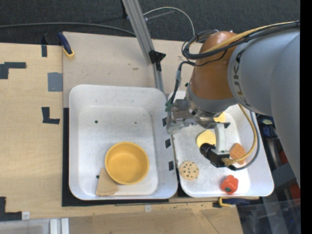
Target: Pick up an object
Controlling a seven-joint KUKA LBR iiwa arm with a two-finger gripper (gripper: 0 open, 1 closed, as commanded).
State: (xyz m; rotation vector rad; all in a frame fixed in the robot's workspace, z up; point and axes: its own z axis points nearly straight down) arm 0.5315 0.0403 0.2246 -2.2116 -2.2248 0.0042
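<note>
- Two shallow white plastic bins sit side by side, speckled with dirt: left bin (80,106), right bin (256,177).
- In the left bin we see a smooth round yellow bowl (126,163) resting on a flat tan wedge (105,185), which is partly covered.
- In the right bin lie a round speckled cookie (188,170), a glossy red lump (229,183) and a ridged orange piece (238,151).
- A pale yellow thing (206,138) there is half hidden, so its shape is unclear.
- The gripper (180,120) sits over the right bin's left wall, under the grey arm (273,67); we cannot tell whether it is wide or narrow.

Left bin (78,130) holds a bowl (126,163) atop a wedge (105,186) — right bin (253,179), a cookie (188,170) left of a rounded toy (229,183).
</note>
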